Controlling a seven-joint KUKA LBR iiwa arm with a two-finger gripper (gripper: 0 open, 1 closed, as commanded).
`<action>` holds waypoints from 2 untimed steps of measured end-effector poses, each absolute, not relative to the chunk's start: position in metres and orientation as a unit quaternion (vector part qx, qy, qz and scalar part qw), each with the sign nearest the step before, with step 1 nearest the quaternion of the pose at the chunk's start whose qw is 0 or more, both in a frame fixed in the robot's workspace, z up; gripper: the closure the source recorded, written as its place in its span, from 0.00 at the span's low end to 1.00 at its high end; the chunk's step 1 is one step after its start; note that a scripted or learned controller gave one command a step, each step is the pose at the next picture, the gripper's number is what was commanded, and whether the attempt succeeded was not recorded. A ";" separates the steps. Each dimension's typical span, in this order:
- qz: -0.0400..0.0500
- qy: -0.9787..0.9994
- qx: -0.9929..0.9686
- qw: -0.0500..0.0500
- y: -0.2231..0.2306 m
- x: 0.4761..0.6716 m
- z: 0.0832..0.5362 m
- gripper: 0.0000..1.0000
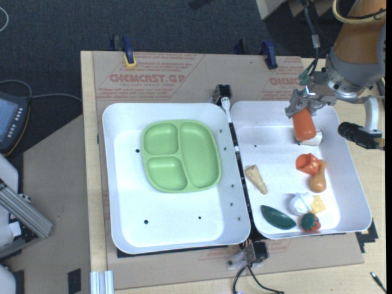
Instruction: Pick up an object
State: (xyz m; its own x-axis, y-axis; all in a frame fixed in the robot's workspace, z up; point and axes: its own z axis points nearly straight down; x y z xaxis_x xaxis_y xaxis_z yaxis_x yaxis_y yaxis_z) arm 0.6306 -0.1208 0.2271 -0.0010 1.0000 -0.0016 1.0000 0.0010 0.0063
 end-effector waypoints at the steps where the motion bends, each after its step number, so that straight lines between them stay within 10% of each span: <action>1: 0.002 0.709 0.705 0.002 -0.063 0.655 0.230 1.00; 2: 0.001 0.709 0.705 0.001 -0.009 0.667 0.214 1.00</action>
